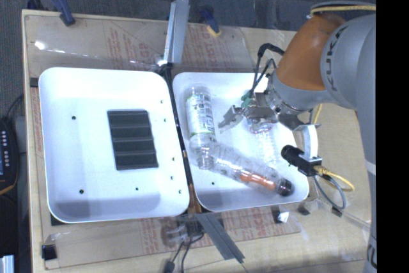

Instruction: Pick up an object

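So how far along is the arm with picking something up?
Nothing looks picked up yet. The pincer is low in the right bin, open, with nothing between its fingers. The clear plastic bottles and the tube with an orange insert lie on the bin floor. Closing on one and lifting remain.

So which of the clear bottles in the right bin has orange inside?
The long bottle lying diagonally along the bin's near edge; the labelled bottle by the divider shows none.
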Motion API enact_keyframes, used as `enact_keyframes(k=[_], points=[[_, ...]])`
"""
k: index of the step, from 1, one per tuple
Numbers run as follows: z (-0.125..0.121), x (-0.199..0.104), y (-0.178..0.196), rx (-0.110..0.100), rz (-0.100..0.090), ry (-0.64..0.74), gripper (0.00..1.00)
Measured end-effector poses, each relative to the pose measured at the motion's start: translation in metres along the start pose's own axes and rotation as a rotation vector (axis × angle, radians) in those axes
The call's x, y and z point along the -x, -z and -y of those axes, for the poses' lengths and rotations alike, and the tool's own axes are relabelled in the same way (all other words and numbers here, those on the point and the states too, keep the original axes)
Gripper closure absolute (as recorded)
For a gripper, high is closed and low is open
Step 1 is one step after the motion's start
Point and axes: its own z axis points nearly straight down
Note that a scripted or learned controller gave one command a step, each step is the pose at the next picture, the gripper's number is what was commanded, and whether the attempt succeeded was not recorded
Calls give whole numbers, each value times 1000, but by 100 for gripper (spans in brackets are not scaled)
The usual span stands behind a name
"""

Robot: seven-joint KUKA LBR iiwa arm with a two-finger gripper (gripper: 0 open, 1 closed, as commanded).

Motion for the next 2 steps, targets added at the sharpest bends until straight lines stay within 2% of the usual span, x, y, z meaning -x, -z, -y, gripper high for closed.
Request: enact_keyframes(k=[1, 2], points=[[1, 50, -46, 0, 0, 68, 0], [-43, 50, -60, 4, 2, 152, 0]])
